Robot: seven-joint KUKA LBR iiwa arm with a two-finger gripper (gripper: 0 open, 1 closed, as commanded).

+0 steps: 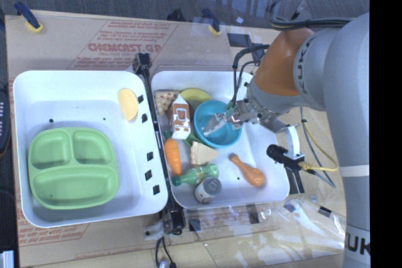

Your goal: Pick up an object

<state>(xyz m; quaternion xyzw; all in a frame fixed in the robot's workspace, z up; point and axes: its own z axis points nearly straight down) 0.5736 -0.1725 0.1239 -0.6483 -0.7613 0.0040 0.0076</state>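
My gripper (221, 123) reaches into the right bin (271, 192) from the right and hangs over the blue bowl (207, 115), its tips just above or inside the bowl. Around the bowl lie a small milk carton (181, 121), a carrot (173, 156), a green bottle (196, 175), a tin can (208, 189), a chicken drumstick (247, 171), a cheese wedge (202, 153), a yellow-green fruit (195, 96) and a toast slice (166, 100). The arm's grey body and orange band (282, 69) cover the bin's right part.
The left bin (69, 88) holds a green divided tray (73, 167) and a yellow potato-like piece (128, 103) near its right wall. Black clips (143, 63) join the two bins. A cable and black connector (282, 155) hang by the right bin's edge.
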